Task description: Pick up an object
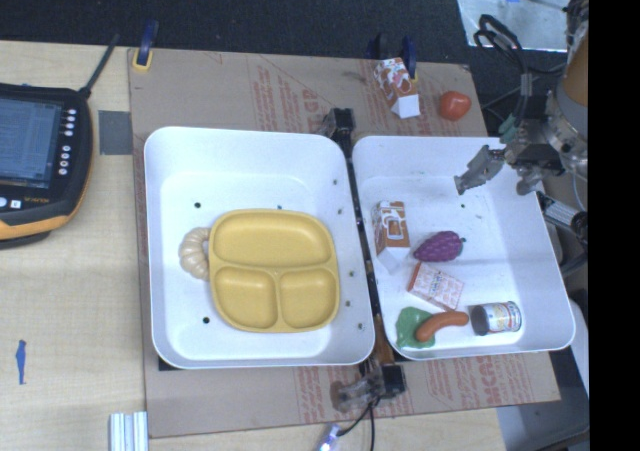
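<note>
My gripper [494, 182] hangs over the far right part of the right bin [520, 239], open, with nothing between its fingers. Below and to its left in that bin lie an orange-and-white snack packet [391, 226], a purple bunch of grapes [439, 246] and a red-and-white packet [436, 286]. Along the bin's near side are a green piece [408, 325], an orange sausage-shaped toy [444, 323] and a small dark-capped jar [497, 318] on its side.
The left bin [180, 179] holds a yellow divided plate [272, 269] with a beige object [194, 251] at its left edge. Behind the bins stand a small carton [397, 84] and a red tomato [455, 105]. A control tablet [35, 159] lies far left.
</note>
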`<control>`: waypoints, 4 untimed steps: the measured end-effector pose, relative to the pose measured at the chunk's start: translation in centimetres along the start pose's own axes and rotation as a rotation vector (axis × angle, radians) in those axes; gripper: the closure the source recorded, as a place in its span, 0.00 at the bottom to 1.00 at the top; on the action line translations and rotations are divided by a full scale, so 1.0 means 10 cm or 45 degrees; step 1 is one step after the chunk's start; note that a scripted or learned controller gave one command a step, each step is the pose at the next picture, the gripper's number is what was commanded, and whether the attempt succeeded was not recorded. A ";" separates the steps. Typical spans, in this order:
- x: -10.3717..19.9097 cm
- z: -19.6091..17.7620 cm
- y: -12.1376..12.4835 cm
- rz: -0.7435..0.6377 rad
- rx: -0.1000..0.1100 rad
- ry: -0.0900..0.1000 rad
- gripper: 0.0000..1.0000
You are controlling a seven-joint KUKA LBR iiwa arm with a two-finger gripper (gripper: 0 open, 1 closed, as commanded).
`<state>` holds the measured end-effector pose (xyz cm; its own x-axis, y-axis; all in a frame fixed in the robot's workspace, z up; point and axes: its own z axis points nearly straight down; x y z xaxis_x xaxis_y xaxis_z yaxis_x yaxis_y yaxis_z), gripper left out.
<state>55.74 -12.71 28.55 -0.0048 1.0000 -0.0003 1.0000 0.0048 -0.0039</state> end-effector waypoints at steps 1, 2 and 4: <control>-0.27 0.99 0.18 0.000 0.003 -0.001 0.00; -0.08 1.80 0.13 0.002 -0.002 -0.001 0.00; -0.28 1.78 0.68 -0.002 -0.002 0.000 0.00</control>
<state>62.51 -15.48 10.72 -0.0064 1.0000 -0.0007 1.0000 0.0064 -0.0024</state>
